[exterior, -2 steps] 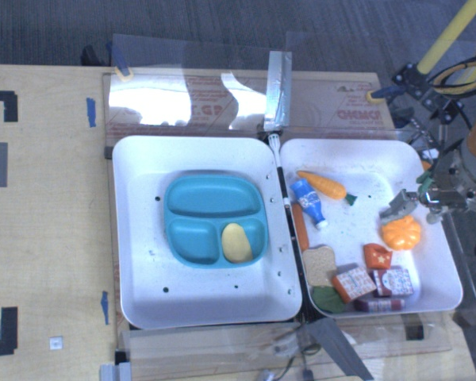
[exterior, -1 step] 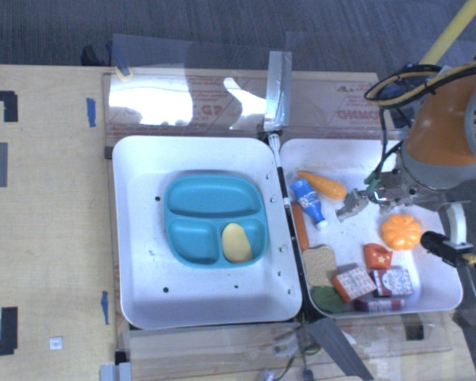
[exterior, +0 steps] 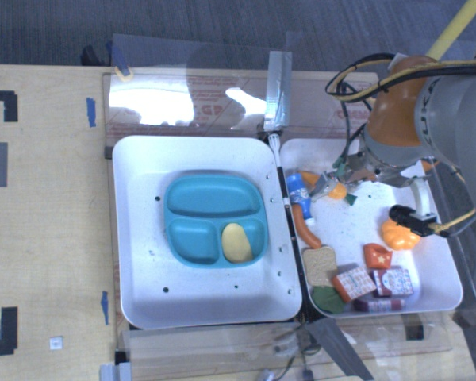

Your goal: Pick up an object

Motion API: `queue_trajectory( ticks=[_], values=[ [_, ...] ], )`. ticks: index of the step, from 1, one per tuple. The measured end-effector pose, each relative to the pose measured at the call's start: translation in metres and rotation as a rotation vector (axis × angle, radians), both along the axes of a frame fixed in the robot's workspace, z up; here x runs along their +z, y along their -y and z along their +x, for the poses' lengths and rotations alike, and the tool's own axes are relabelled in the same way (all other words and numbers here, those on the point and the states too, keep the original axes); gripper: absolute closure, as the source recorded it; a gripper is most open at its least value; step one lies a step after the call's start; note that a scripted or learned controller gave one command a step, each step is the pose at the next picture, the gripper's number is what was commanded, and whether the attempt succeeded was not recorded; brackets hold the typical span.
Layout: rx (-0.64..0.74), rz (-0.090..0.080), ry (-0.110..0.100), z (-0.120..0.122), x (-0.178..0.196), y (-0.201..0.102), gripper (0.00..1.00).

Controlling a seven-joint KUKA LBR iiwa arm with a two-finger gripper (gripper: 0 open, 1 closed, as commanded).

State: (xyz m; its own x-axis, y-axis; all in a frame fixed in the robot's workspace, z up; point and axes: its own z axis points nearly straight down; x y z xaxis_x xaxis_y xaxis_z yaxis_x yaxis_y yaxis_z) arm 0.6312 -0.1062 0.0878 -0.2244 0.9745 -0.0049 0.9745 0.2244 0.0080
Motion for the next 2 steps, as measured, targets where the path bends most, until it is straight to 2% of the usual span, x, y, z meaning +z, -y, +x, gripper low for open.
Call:
queue_trajectory(
  ticks=[1,2],
  values=[
    [-0.001,0.000,0.005,0.001,0.012,0.000,1.00],
    [-0.123,0.007,0.003,0.012,0.103,-0.073,1.00]
  ],
)
